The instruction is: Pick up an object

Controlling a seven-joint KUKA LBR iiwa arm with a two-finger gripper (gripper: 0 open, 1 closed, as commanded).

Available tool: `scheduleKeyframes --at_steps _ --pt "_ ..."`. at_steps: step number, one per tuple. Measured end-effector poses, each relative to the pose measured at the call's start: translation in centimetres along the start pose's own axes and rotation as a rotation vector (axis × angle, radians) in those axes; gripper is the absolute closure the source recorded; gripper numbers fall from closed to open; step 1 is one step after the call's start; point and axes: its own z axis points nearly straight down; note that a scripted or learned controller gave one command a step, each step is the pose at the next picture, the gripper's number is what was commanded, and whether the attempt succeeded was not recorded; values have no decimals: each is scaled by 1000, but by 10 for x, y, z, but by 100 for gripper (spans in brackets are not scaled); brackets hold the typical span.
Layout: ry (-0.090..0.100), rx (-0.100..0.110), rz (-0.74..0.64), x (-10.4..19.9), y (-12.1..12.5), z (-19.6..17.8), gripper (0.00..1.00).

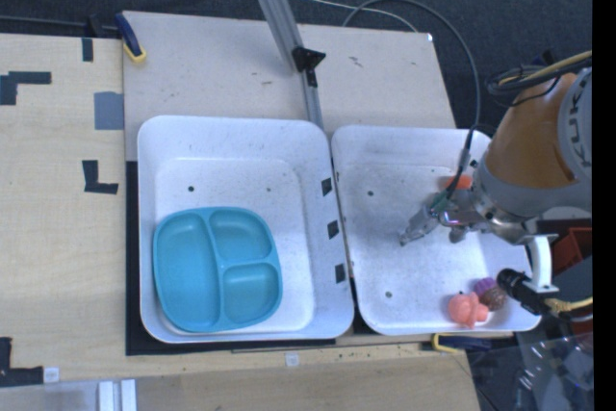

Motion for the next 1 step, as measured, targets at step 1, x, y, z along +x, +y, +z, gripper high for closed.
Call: scheduleKeyframes --at_steps 1 --pt "0 0 0 4 -5 45 0"
